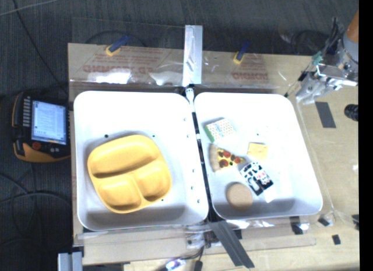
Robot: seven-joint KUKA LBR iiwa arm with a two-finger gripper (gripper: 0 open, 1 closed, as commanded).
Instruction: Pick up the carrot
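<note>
Carrot not discernible among right bin (303,165) items.

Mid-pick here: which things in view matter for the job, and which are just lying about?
Job: gripper, off the right bin's far corner.
Lying about: yellow tray, patterned box, pizza slice, yellow block, black-and-white toy, tan disc, pendant.

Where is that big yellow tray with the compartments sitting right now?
The yellow tray lies in the left white bin, toward its front, just across the divider from the right bin that holds the small toy items.
</note>
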